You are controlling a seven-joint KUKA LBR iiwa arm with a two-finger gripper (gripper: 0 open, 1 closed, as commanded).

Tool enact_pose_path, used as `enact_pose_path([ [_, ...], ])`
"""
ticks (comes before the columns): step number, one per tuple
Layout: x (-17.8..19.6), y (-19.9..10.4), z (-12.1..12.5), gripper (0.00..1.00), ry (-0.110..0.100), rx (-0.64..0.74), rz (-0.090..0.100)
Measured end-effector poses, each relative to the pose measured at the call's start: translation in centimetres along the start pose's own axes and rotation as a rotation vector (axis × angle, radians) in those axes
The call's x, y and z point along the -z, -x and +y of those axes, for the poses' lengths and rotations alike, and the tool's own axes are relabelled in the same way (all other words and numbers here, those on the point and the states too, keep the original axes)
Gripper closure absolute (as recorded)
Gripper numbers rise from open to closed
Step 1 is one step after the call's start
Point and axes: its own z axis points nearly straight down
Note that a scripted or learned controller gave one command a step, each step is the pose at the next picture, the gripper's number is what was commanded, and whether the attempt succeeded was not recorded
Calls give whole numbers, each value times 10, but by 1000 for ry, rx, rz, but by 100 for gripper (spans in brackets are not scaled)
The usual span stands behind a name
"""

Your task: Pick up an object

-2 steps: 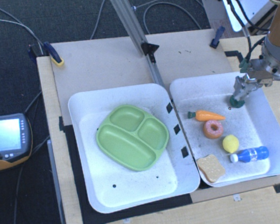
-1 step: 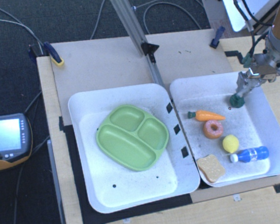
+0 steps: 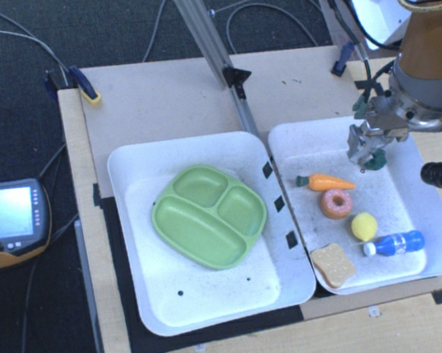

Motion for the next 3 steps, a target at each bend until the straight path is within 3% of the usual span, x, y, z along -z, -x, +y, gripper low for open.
enact_pose_path([
  [1, -25, -44, -11, 100, -1, -1, 0],
  [3, -38, -146, -43, 100, -3, 2, 0],
])
